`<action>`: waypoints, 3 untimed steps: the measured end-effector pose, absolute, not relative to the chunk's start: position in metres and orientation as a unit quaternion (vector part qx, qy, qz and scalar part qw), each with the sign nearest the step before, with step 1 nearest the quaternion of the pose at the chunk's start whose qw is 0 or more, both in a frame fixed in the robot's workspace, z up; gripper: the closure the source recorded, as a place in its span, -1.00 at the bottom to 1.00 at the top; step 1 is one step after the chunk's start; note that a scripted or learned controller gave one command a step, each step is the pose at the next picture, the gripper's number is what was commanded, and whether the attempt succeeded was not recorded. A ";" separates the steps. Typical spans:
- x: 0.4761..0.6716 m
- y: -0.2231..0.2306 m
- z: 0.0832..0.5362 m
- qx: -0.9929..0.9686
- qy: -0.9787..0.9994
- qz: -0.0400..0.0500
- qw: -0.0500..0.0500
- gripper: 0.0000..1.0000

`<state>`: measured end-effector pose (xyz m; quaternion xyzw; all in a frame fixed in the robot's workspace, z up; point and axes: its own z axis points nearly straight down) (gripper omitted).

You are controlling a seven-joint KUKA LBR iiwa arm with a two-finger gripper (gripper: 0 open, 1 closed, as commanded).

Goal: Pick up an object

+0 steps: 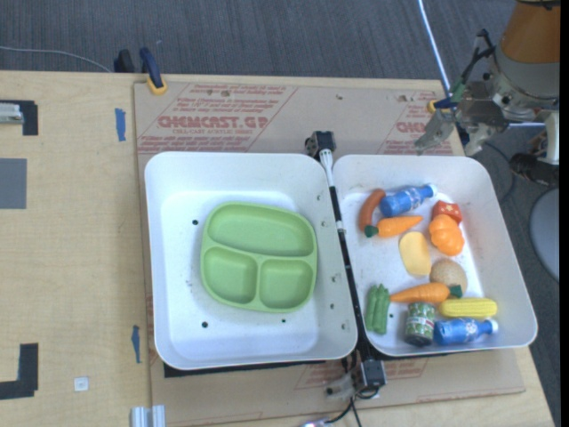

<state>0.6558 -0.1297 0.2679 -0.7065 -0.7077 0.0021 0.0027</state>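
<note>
The right bin (498,205) holds several toy foods: a blue bottle (405,200), a red-brown sausage (371,208), two carrots (397,227) (420,293), a red pepper (447,211), an orange (447,237), a pale yellow piece (414,253), a green pea pod (378,309), a corn cob (468,308), a green can (420,325) and a second blue bottle (462,331). My gripper (452,137) hangs above the far edge of the right bin, over the cardboard. It is open and there is nothing between its fingers.
The left bin (169,238) holds a green divided plate (259,257). A black clamp (320,142) sits where the two bins meet at the back. A blue cable (428,27) slants down to the wrist. Brown cardboard (222,114) lies under both bins.
</note>
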 end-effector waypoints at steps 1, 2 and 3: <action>0.627 -0.091 0.111 -0.706 -0.708 0.002 0.002 -1.00; 0.646 -0.102 0.086 -0.708 -0.707 0.005 0.009 -1.00; 0.647 -0.108 0.094 -0.708 -0.706 0.007 0.001 1.00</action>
